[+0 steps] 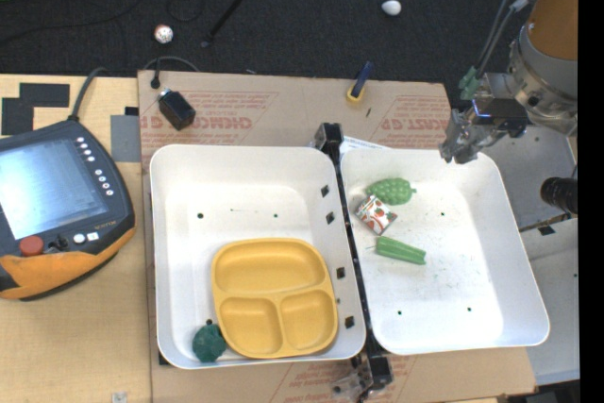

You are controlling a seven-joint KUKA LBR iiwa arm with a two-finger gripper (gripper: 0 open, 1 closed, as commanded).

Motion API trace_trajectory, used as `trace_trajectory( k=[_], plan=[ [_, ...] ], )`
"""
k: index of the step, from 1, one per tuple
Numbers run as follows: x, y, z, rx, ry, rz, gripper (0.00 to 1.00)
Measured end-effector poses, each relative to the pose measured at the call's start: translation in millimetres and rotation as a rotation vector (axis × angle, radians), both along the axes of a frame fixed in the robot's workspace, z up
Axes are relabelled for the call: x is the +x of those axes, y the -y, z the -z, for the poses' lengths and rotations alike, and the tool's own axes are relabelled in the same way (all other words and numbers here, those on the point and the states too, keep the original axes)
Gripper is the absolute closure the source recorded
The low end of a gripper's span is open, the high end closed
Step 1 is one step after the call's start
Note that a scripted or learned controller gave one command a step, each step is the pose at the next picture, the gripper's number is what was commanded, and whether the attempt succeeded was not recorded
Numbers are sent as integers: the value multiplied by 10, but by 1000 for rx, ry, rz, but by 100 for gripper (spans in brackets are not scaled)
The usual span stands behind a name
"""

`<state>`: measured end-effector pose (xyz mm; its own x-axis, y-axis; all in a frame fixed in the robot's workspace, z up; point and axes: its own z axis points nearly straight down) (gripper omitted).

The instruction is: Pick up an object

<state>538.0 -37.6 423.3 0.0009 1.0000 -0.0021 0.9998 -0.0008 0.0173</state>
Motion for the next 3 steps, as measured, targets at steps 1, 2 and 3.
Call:
trace_trajectory(
  k=[1, 2, 3],
  plan=[
    [279, 1018, -1050, -5, -6, 7, 100],
    [-667, 1685, -722, 2, -22, 10, 100],
    [-615, 1126, -1170, 2, -14, -5, 100]
  ],
)
